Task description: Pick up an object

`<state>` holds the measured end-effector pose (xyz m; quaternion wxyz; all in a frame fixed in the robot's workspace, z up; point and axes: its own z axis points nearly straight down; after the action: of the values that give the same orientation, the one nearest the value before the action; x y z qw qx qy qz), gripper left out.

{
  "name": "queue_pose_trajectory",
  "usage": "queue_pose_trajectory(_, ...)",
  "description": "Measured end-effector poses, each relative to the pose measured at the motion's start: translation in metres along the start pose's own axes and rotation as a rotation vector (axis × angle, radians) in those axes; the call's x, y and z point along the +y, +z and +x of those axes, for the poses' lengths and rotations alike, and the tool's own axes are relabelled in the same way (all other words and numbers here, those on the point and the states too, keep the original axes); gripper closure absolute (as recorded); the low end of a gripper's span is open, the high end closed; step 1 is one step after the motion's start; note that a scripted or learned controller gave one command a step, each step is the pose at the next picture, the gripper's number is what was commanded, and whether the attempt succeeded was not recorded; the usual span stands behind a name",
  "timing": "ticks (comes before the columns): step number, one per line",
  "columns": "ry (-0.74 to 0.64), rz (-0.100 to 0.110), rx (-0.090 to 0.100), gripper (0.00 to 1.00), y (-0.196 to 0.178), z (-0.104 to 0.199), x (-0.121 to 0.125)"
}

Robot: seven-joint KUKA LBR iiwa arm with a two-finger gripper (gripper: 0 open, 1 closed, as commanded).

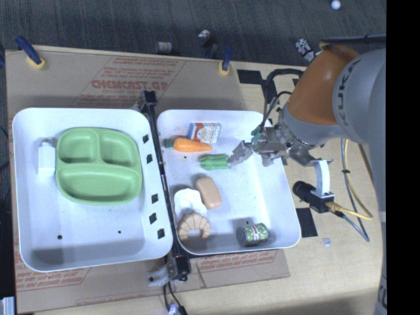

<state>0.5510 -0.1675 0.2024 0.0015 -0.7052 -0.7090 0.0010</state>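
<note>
Whether the fingers [240,151] grip the green toy [214,162] is unclear; carrot [191,146] and box [205,132] lie beside.

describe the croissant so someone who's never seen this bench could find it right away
Look at the right white bin, then along its near edge by the divider between the bins. The croissant lies there, just below a white piece and a tan oval piece. It is the only curved, ridged, golden-brown pastry shape; the green can lies further right along the same edge.
</note>
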Motion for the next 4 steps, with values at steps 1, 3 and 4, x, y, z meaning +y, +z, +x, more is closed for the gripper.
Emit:
queue_pose_trajectory(1,-0.003,-0.001,-0.001,0.0,-0.028,0.062,-0.072)
queue_pose_trajectory(3,-0.001,-0.006,-0.003,0.0,0.109,0.072,-0.06)
queue_pose_trajectory(4,-0.007,-0.004,-0.003,1.0,0.1,0.072,-0.059)
